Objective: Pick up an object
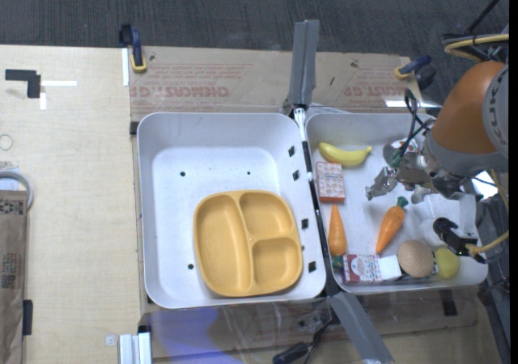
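At the near edge of the right bin (pixel 477 280) a small carton (pixel 363 268) lies on its side, with a tan egg-shaped ball (pixel 415 258) just to its right and a yellow-green pear (pixel 447 264) touching that ball's right side. A little farther in, a small carrot (pixel 337 231) lies close to the bin's left wall, and a larger carrot (pixel 390 226) lies tilted near the middle of the bin, its green top pointing far and right. In the left bin (pixel 154 217) a yellow divided plate (pixel 246 241) sits toward the near right corner, with three compartments, on the white floor. Back in the right bin, a small red and white box (pixel 329 181) lies just beyond the small carrot, and a banana (pixel 345 153) lies farther still, near the bin's far left corner. The gripper (pixel 380 187) hangs over the middle of the right bin, just beyond the larger carrot's green top and to the right of the red and white box; whether its jaws are spread or pressed together cannot be told, and nothing is seen between them. The grey arm (pixel 453 152) with its orange band (pixel 471 107) reaches in from the right. Both bins rest on the tabletop (pixel 65 192), with brown cardboard (pixel 210 79) lying beyond them.
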### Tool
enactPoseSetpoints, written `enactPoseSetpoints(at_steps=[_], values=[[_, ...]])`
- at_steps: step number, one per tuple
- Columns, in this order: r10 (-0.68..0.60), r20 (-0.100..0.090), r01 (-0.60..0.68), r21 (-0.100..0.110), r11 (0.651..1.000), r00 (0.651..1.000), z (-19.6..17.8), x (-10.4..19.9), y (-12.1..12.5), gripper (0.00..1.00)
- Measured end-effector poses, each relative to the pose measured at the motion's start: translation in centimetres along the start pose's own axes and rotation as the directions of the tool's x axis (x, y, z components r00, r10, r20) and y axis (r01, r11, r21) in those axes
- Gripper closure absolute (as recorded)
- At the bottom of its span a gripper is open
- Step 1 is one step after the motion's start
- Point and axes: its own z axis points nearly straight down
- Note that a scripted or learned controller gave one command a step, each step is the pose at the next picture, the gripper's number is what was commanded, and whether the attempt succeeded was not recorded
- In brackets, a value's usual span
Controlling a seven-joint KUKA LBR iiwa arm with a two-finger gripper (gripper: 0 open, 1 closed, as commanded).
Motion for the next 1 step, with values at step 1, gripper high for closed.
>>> enactPoseSetpoints(at_steps=[1], values=[[-0.086, 0.002, 0.086, -0.003, 0.996, 0.996, -4.90, 2.43, 3.35, 0.00]])
